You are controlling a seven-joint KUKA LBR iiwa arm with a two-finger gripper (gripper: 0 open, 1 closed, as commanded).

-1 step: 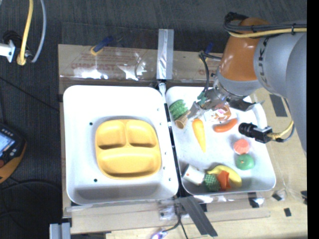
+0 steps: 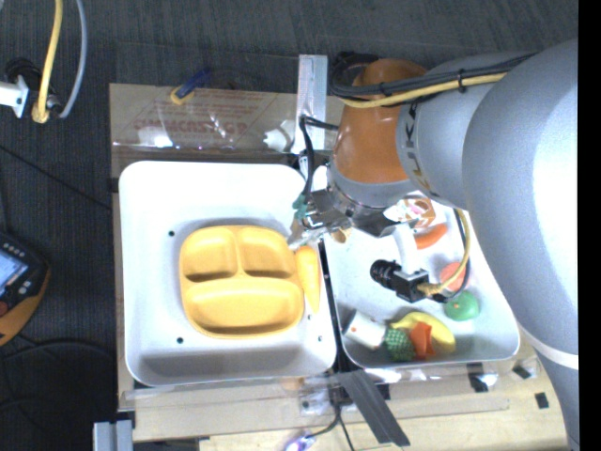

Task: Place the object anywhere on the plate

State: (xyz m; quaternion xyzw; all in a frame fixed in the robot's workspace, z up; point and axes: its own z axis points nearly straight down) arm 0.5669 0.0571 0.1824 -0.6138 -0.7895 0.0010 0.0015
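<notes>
Where fingers (image 2: pixel 300 236) hang at bin divider (image 2: pixel 329 313), yellow obj (image 2: pixel 308 275) just below them, beside plate (image 2: pixel 239 310) right rim, grip state can't tell.

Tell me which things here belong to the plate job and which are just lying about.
Job:
- plate
- yellow piece at the plate's right edge, likely the object
- gripper just above it

Lying about, in the right bin:
- green ball
- yellow toy
- green and red toy
- white piece
- orange piece

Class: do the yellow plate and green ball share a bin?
No: yellow plate sits in the left bin, green ball in the right bin.
</notes>
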